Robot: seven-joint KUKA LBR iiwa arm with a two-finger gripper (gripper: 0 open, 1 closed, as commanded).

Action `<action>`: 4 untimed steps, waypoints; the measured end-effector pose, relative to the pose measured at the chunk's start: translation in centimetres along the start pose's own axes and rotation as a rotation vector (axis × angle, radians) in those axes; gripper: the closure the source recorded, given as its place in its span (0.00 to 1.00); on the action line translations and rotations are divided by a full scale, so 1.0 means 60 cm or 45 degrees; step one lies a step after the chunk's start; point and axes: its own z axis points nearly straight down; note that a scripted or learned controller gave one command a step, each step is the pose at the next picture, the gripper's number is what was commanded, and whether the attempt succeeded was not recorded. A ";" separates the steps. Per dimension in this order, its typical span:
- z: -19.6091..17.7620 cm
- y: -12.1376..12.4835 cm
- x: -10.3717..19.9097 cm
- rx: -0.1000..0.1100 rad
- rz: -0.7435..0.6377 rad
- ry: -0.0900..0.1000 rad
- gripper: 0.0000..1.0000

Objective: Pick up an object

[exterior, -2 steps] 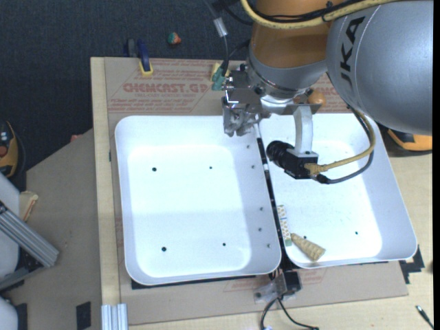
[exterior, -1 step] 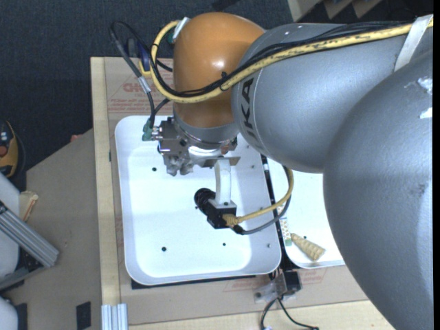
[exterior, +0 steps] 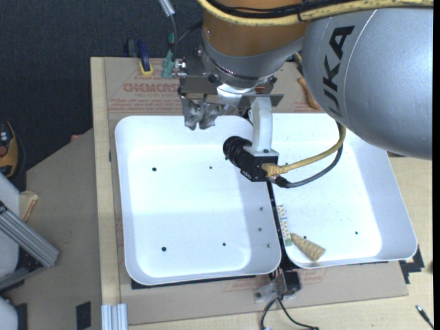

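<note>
While the gripper (exterior: 200, 117) hangs over the left bin's (exterior: 137, 184) far edge, its fingers blur together, so I cannot tell their state. Right of that bin, a tan cone-shaped object (exterior: 306, 247) lies in the right bin's (exterior: 371, 218) near-left corner, the arm (exterior: 357, 53) hiding the far end.

The grey arm (exterior: 385, 67) is bearing dark "KUKA" lettering. An orange band (exterior: 254, 12) is sitting above the fingers, with a yellow cable (exterior: 313, 160) trailing beside them.
</note>
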 end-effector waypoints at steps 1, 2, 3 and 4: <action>0.180 -0.094 -0.002 0.040 0.004 -0.016 1.00; 0.023 -0.084 -0.001 0.010 0.002 -0.004 1.00; 0.177 -0.090 -0.002 0.036 0.006 -0.016 1.00; 0.042 -0.068 -0.001 0.011 0.003 -0.005 1.00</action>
